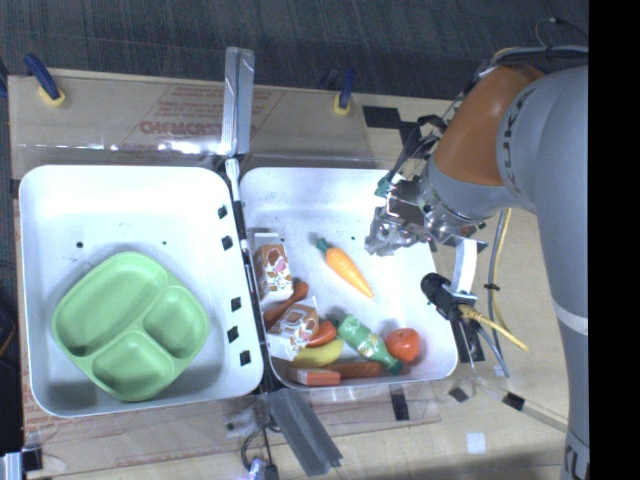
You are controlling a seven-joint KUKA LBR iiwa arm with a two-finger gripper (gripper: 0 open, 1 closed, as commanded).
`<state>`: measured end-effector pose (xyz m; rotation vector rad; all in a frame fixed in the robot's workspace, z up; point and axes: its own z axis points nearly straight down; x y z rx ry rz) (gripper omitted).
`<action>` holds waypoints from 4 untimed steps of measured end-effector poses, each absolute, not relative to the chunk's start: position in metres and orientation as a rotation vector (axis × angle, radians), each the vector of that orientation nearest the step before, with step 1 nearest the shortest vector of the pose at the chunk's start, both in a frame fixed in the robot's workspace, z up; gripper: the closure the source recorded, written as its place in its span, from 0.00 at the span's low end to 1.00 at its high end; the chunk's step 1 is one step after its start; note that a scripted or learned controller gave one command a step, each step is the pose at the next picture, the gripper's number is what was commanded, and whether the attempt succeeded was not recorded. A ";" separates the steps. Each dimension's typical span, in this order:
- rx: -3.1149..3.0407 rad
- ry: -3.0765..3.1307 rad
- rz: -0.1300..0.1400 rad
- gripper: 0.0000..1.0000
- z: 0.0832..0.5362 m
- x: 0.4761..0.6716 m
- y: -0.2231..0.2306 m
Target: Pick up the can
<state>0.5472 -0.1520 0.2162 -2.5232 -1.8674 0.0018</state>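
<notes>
The can (272,267), with a brown and white label, lies on its side at the left wall of the right bin (300,193). A similar labelled pack (298,325) lies just below it. My gripper (386,239) hangs over the upper right part of the right bin, right of the carrot (345,266) and well apart from the can. Nothing shows in the gripper.
The right bin's lower part is crowded with a green bottle (366,342), a tomato (403,344), a banana (318,353) and red sausage-like pieces (318,376). A green divided plate (128,324) rests in the left bin (60,193). A metal divider (238,98) stands between the bins.
</notes>
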 end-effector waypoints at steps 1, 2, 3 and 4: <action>-2.488 -1.912 0.005 1.00 0.230 0.501 -0.046; -2.489 -1.911 0.005 0.00 0.230 0.501 -0.046; -2.726 -1.552 0.009 0.00 0.190 0.476 -0.027; -2.785 -1.451 0.002 0.00 0.191 0.477 -0.007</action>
